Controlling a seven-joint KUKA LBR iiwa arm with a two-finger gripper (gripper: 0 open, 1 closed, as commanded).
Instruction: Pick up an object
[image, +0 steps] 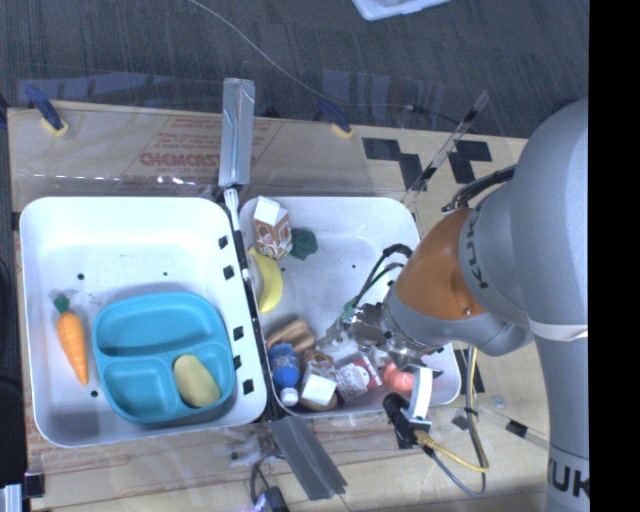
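Note:
My arm comes in from the right and bends down into the right bin (345, 232). Its gripper (368, 352) sits low over the pile of objects at the bin's near edge; the wrist hides its tips. Around it lie a small red-and-white packet (353, 380), an orange-red ball (399, 379), a white cube (318, 391), a blue bottle (284, 366) and a brown block (291, 335). Farther back are a banana (268, 282), a small milk carton (270, 228) and a dark green piece (303, 242).
The left bin (120, 225) holds a blue divided tray (155, 350) with a yellow potato-like object (197, 380) in one compartment, and a carrot (71, 340) beside the tray. A metal divider (236, 130) stands between the bins at the back.

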